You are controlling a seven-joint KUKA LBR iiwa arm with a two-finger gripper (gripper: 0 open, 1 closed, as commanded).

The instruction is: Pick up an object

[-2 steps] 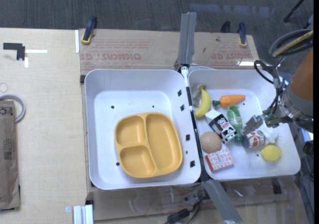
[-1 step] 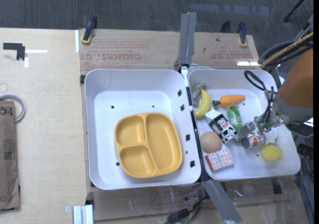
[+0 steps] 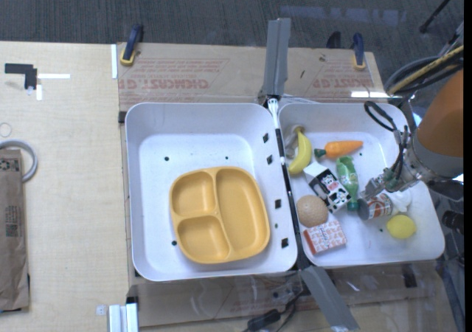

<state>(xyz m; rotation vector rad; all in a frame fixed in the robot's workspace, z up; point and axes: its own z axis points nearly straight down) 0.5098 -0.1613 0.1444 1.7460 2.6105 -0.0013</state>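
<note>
Red-patterned carton (image 3: 324,237) print unreadable; cardboard (image 3: 221,76) lettering reversed.

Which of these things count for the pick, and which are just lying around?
For the job: tool, can, lemon, banana, carrot, green bottle, brown ball, red box, black-and-white carton.

Lying about: yellow divided plate, paper bag, blue clamps.

gripper (image 3: 380,189) low in right bin (image 3: 424,249), seemingly touching the can (image 3: 376,208).
</note>
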